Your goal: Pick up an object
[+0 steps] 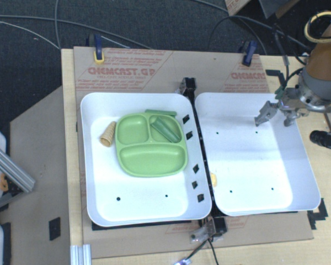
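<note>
My two-finger gripper [276,115] hangs over the upper right corner of the right shallow white bin [248,164], fingers spread wide, nothing between them. In the left white bin [138,203] sits a green divided plastic plate [149,148] carrying a dark green pod-like piece [166,128]. A tan waffle cone [107,134] touches its left edge. A small yellow bit [213,179] lies at the divider.

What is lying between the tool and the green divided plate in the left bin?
In the camera view, between the tool and the green divided plate lie bare white floor of the right bin and the black-clipped divider where both bins meet.
</note>
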Controlling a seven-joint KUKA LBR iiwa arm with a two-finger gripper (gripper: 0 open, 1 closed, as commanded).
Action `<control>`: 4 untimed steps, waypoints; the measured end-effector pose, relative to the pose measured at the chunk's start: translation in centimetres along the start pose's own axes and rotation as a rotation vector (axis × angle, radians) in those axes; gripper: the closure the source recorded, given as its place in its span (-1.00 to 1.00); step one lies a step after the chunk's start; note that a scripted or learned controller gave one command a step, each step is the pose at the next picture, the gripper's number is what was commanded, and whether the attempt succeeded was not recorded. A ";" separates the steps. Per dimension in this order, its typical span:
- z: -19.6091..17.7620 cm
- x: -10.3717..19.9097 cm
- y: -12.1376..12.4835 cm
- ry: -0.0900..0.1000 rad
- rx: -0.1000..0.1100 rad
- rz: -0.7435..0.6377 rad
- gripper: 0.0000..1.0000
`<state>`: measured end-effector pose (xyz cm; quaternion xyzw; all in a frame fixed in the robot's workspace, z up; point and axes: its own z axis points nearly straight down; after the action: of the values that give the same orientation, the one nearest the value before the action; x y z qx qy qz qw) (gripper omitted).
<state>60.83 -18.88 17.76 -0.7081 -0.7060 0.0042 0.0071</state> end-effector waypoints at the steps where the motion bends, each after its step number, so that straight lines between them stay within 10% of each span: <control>1: -0.9 0.1 0.3 -0.003 -0.015 -0.003 -1.00; 3: 9.5 -0.7 0.2 -0.002 -0.011 -0.003 -1.00; 4: 8.1 -0.7 0.4 -0.003 -0.017 -0.003 1.00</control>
<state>61.12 -19.60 9.69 -0.7070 -0.7072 -0.0007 -0.0001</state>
